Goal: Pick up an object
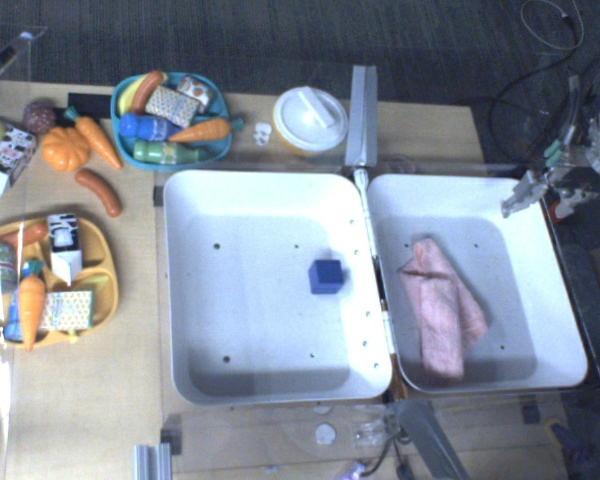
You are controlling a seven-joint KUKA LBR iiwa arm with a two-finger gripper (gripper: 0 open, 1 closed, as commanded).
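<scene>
Camera view: single slanted look down on the bench.
Gripper [517, 200]: at the upper right rim of the right bin, seen as grey metal parts under cabling; whether it is open or closed cannot be told, and nothing is seen held in it.
Arm [590, 158]: behind the gripper, toward the right edge, partly cut off by the frame.
Right bin [550, 298]: white, shallow, directly below and left of the gripper.
Pink cloth [440, 308]: crumpled lengthwise on the right bin's floor, below and left of the gripper, well apart from it.
Left bin [195, 298]: white, far to the gripper's left, touching the right bin along the shared middle edge.
Blue cube [326, 275]: on the left bin's floor near its right side, left of the gripper and lower, beyond the pink cloth.
White lidded bowl [310, 120]: on the bench above the left bin, left of the gripper and slightly higher.
Blue basket [170, 118]: further left still, holding toy foods including a carrot and a banana.
Yellow tray [100, 268]: at the far left, the farthest item from the gripper, holding small cartons and a carrot.
Loose toy foods [75, 153]: a pumpkin, carrot and sausage on the bench between the basket and tray.
Bench [130, 418]: pale wood, bearing both bins.
</scene>
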